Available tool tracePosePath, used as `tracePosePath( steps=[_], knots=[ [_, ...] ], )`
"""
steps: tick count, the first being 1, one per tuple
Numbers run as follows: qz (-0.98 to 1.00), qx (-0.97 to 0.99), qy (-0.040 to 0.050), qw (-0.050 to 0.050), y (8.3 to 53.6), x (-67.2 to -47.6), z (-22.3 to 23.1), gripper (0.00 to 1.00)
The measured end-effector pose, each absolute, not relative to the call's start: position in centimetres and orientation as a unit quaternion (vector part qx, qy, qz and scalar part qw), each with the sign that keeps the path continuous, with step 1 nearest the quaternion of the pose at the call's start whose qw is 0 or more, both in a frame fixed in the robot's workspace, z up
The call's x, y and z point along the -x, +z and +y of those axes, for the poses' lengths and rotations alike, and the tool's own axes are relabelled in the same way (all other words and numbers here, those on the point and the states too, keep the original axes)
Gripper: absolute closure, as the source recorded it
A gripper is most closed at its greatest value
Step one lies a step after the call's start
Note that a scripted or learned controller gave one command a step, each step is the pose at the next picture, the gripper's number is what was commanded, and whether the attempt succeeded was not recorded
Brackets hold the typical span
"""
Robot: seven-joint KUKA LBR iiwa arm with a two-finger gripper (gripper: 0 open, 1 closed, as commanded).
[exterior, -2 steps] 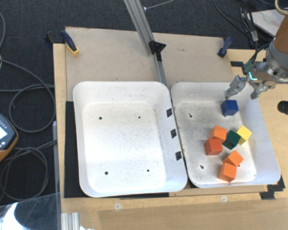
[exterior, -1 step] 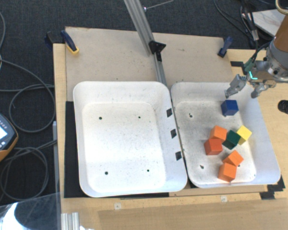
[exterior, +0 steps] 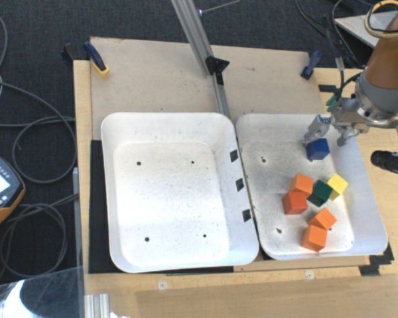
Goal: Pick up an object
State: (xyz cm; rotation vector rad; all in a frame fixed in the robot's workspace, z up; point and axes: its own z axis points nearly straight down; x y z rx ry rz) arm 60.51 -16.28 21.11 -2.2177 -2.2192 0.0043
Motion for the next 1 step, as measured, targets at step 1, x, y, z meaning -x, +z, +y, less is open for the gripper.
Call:
tracePosePath(
  steps=[1],
  knots=[
    [-0.707, 0.707, 0.0018, 0.003, 16.26, -60.98, -16.98, 0.0]
  ],
)
